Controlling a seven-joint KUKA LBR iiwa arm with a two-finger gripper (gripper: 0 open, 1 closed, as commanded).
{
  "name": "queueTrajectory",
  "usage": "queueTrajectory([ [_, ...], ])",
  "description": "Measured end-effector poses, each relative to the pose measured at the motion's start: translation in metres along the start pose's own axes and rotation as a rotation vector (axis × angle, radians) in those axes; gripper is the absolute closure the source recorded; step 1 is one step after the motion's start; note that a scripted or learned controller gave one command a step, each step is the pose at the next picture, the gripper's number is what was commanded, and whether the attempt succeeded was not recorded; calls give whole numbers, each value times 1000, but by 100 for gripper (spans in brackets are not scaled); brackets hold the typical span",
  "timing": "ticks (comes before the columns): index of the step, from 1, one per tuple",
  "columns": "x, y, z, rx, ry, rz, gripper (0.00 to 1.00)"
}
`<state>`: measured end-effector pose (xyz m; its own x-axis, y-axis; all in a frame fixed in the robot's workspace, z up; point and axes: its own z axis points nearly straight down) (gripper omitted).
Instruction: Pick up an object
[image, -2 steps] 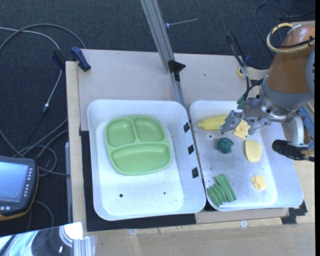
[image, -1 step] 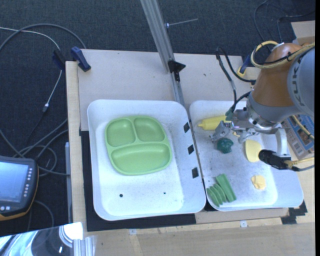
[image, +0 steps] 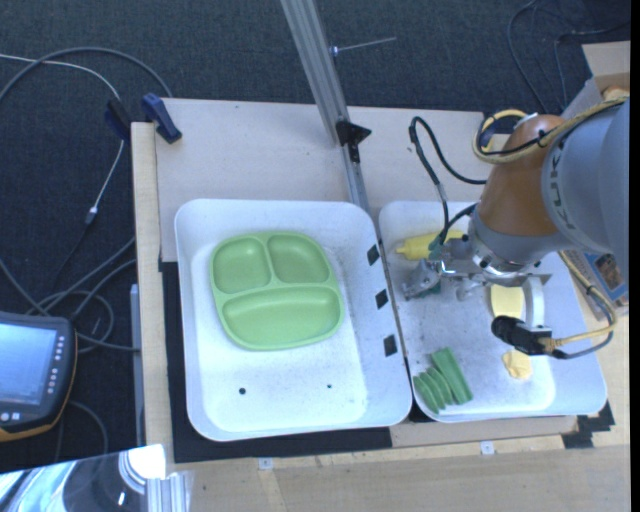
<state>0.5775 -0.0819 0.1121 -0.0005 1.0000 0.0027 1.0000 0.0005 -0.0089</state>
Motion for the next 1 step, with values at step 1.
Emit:
queueTrajectory([
  [1, 0, 2, -15, -8, -1, 1, 100],
])
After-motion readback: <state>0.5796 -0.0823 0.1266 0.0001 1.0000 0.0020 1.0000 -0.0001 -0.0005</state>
